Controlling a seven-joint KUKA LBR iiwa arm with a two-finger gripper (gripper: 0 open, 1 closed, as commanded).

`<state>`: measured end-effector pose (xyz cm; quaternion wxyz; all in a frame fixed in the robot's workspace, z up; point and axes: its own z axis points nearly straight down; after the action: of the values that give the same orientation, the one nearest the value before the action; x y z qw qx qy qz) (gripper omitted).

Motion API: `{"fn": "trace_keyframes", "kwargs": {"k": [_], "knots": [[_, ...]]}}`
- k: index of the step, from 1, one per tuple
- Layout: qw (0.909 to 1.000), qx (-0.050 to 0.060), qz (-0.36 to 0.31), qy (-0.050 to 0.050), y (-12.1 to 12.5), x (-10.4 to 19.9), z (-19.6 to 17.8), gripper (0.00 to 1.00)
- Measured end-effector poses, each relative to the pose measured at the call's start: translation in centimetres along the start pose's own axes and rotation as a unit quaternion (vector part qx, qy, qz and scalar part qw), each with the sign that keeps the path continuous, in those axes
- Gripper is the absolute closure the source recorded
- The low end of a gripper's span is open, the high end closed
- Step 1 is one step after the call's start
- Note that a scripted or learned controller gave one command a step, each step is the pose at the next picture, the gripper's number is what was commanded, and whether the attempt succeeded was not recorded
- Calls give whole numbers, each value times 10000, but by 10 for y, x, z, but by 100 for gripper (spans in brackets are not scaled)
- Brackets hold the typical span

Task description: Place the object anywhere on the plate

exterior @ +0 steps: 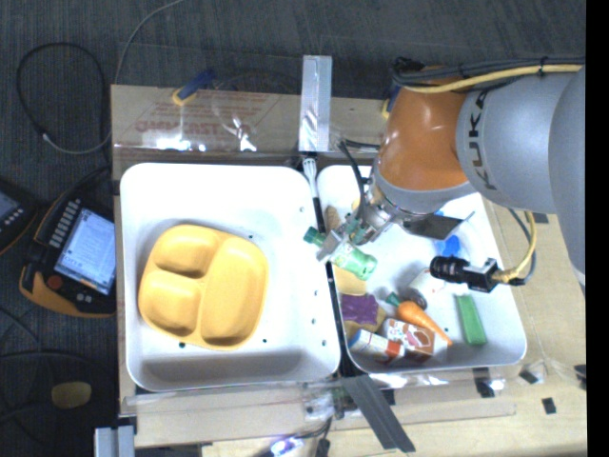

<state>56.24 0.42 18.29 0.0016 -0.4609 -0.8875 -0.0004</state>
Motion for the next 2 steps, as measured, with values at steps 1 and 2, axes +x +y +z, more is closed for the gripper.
{"fn": "trace_keyframes", "kwargs": {"k": [1,2], "knots": [[10000,2,18,-3,54,53,0,100],[9834,4,-1814,0,71,98,52,100]]}}
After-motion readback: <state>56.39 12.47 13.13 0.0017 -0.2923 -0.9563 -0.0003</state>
